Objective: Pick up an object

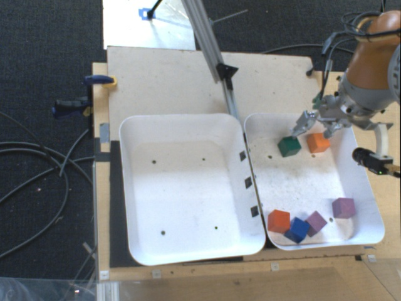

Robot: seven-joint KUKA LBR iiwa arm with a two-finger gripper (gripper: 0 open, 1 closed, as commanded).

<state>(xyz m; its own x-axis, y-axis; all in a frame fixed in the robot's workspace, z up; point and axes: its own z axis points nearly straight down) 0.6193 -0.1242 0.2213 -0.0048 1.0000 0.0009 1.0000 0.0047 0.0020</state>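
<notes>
Arm: the grey arm with its orange band [374,49] reaches in over the far right corner of the right bin [357,187], wrist low above the bin floor.
Fingers: the gripper [317,125] has its fingers spread, nothing between them, poised above two blocks at once, which may make a clean pick harder.
Nearest targets: a green block [289,146] and an orange block [318,142] sit near each other at the bin's far edge, just under the fingers (either looks a likely pick).
Other blocks: a second orange block [279,221], a blue block [297,229] and two purple blocks [316,221] [343,207] crowd the near edge, the first three bunched together, probably awkward to grip singly.
Left bin: the left bin [138,187] lies alongside on the tabletop [163,80].
Stage: approach, judged from the open fingers; no block lifted yet.
</notes>
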